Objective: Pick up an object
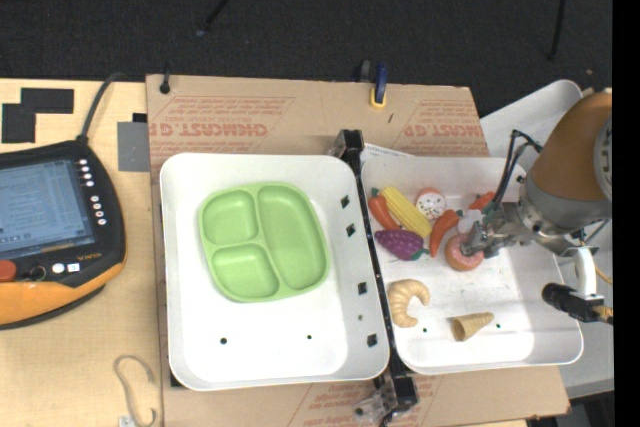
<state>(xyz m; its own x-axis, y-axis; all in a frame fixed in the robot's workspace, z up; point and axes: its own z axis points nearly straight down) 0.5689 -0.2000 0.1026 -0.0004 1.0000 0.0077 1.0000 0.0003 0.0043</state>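
Reaching in from the right, my arm [575, 170] sets my claw [478, 240] low over the right bin [540, 340], directly above a pink doughnut-shaped toy [463, 256]. The claw appears to touch or crowd the top of that toy; whether the fingers are spread or closed on it I cannot tell, since the dark mechanism blurs into the toy at this angle.

Contents of the right bin, noted in order. A toy corn cob [407, 208] lies on a slant near the upper left part, with a red-orange chilli-like piece [381, 211] just beside it on the left. A purple grape cluster [399, 242] sits below the corn. A small white round item with red dots [430, 204] rests near the corn's upper end. An orange carrot-like piece [442, 229] lies between the corn and the pink toy. A tan croissant [407, 300] sits toward the lower left, and an ice-cream cone [471, 324] lies on its side near the front wall.

The left bin [190, 335] holds a green divided plate [264, 241] with three compartments.

On the counter [70, 355] to the left rests a control pendant [55, 230] with a lit screen.
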